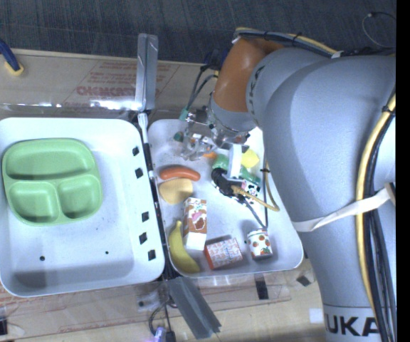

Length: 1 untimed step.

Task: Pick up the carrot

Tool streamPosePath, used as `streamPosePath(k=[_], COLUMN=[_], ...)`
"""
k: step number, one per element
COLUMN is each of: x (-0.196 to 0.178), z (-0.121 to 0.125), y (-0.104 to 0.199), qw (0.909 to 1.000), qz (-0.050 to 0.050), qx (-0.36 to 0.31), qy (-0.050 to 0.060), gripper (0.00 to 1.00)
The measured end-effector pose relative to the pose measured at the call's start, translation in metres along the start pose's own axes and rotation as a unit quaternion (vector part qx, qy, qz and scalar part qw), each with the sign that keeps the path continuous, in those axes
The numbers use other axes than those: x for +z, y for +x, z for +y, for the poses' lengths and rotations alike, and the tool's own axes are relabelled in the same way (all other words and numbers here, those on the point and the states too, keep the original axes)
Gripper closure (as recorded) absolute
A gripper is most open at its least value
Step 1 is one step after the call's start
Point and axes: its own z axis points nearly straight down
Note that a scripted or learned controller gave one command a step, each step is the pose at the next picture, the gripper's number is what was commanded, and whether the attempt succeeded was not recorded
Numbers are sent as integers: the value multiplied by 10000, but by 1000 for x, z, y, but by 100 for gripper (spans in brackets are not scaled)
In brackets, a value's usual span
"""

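The carrot (179,172), an orange-red elongated piece, lies flat in the right bin (285,228) near its left wall. My gripper (194,142) hangs over the far part of that bin, just beyond the carrot and slightly to its right. Nothing of the carrot appears lifted. The grey arm with its orange band (242,63) comes in from the right and covers the bin's far right corner.
Beside the carrot lie a tan rounded food (175,189), a milk carton (196,223), a banana (180,249), a small red box (223,251) and a patterned cup (260,243). Green and yellow items (239,161) sit under the wrist. The left bin (77,251) holds a green divided tray (50,180).
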Motion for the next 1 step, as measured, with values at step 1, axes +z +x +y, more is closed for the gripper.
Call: streamPosePath(k=[1], x=[0], z=[0], y=[0], qw=[10000], qz=[1], qx=[-2], qy=[-1], gripper=[0])
